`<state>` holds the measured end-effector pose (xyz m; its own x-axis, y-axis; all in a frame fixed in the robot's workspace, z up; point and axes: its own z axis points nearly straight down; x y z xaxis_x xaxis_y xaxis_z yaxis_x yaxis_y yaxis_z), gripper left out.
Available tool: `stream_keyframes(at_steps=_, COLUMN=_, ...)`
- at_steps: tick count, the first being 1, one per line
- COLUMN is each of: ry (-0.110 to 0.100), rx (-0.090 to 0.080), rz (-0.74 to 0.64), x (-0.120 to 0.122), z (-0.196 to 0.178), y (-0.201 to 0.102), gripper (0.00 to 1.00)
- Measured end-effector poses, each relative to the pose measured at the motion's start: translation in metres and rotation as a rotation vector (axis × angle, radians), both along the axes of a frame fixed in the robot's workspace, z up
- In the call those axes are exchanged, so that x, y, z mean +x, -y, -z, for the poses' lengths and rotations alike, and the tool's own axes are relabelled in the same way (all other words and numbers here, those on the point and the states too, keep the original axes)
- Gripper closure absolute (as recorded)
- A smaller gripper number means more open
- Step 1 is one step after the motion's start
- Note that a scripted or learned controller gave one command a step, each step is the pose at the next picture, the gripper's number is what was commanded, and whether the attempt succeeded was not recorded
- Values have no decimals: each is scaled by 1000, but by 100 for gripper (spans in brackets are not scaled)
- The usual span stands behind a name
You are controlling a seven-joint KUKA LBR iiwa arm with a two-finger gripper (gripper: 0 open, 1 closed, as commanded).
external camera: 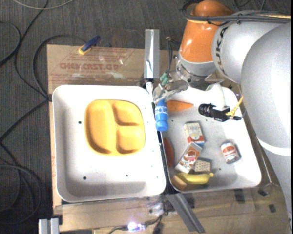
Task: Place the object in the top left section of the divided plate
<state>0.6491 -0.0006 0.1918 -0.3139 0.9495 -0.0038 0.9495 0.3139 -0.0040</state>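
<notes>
The fingers seem to pinch the blue bottle's top; light, slick plastic, best gripped round its neck.

The arm runs off the right and top edges. Its wrist covers the right bin's upper rim. The gripper's fingers blur into clutter; their state cannot be made out. Labels on the two cartons and the small can are too small to read
</notes>
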Motion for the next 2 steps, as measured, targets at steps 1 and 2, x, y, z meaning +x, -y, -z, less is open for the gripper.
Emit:
stream_keyframes(at_steps=1, ry=1, rx=3, rz=-109, x=19, z=-2, y=-82, gripper=100)
stream_keyframes(at_steps=2, ry=1, rx=3, rz=-109, x=19, z=-2, y=-82, gripper=0)
